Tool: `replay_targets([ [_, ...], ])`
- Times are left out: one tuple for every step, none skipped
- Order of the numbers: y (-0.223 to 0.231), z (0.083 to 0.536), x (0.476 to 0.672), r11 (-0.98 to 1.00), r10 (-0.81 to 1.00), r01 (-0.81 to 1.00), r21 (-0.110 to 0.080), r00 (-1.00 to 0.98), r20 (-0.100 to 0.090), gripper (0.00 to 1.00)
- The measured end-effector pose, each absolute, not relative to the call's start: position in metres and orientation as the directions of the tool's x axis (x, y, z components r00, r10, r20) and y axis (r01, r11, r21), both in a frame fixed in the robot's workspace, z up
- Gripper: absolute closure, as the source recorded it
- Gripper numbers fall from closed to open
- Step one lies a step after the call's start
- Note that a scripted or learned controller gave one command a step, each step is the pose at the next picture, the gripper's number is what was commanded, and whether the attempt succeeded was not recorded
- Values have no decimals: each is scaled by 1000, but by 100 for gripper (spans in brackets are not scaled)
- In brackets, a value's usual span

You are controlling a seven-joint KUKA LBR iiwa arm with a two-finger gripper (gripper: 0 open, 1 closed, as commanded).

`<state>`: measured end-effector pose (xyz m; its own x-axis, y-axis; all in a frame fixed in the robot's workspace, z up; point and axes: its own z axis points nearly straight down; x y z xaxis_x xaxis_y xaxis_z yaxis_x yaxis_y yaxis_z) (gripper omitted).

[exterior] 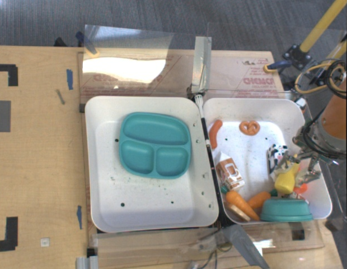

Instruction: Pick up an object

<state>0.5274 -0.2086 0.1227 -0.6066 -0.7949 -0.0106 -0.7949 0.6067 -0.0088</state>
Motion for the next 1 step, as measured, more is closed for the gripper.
replay_targets([
  [-199,99,501,852,-523,-523,-25,-851,-34,100],
])
